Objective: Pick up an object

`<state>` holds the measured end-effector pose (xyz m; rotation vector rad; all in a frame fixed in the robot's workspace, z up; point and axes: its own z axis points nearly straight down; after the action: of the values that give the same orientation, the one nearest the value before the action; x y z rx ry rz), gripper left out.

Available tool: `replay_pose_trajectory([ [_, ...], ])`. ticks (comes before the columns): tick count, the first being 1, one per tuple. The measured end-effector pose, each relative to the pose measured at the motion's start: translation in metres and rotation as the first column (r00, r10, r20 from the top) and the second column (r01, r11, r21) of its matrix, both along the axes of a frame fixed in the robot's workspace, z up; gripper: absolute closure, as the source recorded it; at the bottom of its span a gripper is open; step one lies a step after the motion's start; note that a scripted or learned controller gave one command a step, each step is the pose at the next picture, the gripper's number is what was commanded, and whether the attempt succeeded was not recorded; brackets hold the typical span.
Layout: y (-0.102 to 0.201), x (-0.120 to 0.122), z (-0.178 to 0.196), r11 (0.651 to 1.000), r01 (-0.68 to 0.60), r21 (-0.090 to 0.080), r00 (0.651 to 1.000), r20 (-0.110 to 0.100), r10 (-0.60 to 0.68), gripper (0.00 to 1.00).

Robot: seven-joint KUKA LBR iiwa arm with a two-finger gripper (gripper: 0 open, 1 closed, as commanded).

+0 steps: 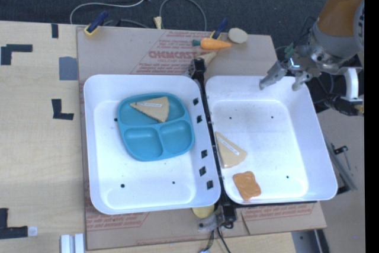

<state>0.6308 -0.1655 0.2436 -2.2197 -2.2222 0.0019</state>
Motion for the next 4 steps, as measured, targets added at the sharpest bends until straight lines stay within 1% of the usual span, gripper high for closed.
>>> replay_pose_trajectory([
  [1,0.042,-0.047,-0.15,1.0,0.0,0.001,1.0,0.001,0.0,0.0],
  [2,0.003,0.018,-0.106,1.0,-0.001,-0.003,1.0,0.009,0.001,0.0],
  [3,0.103,-0.072,-0.057,1.0,-0.006,0.004,1.0,-0.001,0.006,0.0],
  [4,0.113,-0.108,-0.06,1.0,0.001,0.001,1.0,-0.003,-0.001,0.0],
])
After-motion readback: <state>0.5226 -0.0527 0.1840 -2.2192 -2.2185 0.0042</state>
